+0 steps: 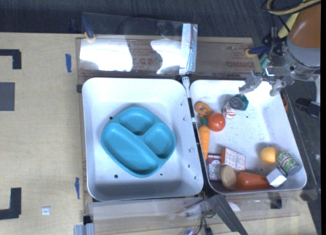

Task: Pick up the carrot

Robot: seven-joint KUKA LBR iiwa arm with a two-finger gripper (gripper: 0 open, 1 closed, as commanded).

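The carrot (204, 141) is a short orange cone lying against the left wall of the right bin (293, 127), just below a red tomato (216, 122). My gripper (263, 84) hangs over the bin's far right corner, well up and to the right of the carrot. Its two grey fingers (249, 85) are spread apart, open, with nothing between them.
A small can (235, 104) lies just left of and below the gripper. An orange ring-shaped toy (202, 109) sits above the tomato. A red box (234, 158), a brown lump (228, 176), a red sausage shape (252, 180), a lemon (268, 154) and a green can (288, 163) crowd the near edge. The left bin (94, 101) holds a blue divided plate (138, 140).
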